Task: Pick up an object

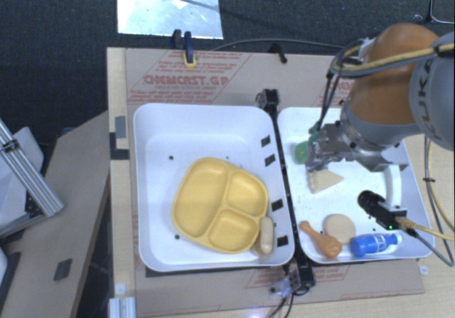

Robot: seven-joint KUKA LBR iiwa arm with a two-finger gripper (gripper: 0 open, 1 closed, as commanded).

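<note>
White plastic bins sit side by side on the bench. The left bin (153,167) holds a yellow divided tray (220,203) with a pale bread roll (266,235) touching its lower right corner. In the right bin (409,256), the gripper (321,155) hangs low just above a pale wedge (325,181) and beside a green object (302,151); its state I cannot tell. Nearer the front edge lie a drumstick (320,239), a round biscuit (339,227) and a blue bottle (375,243).
</note>
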